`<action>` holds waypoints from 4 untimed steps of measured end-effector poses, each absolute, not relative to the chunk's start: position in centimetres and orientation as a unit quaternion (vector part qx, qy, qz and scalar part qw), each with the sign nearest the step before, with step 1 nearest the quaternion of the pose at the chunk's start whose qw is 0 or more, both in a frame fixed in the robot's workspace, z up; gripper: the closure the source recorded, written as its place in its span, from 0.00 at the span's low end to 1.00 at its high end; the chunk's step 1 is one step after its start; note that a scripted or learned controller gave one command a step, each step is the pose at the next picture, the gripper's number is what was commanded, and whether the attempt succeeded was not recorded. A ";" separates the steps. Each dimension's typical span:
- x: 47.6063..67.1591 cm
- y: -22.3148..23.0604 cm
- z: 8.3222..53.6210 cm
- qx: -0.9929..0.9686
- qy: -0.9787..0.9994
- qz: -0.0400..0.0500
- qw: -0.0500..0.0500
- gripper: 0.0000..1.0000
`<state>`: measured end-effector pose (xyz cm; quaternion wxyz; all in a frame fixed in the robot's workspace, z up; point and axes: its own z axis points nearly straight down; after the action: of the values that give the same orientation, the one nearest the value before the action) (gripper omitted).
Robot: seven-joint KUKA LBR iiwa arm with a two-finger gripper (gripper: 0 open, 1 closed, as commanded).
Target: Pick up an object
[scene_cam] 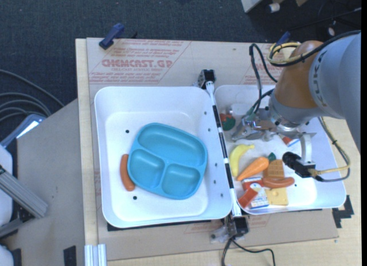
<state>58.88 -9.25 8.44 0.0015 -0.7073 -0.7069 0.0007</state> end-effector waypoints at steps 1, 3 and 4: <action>58.9 -9.2 9.4 -0.707 -0.707 0.000 0.001 1.00; 52.1 -5.3 25.3 -0.707 -0.707 0.000 0.000 1.00; 52.3 -7.0 26.7 -0.707 -0.707 0.000 0.000 1.00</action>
<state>52.30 -6.96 26.68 -0.0004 -0.7071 -0.7071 0.0000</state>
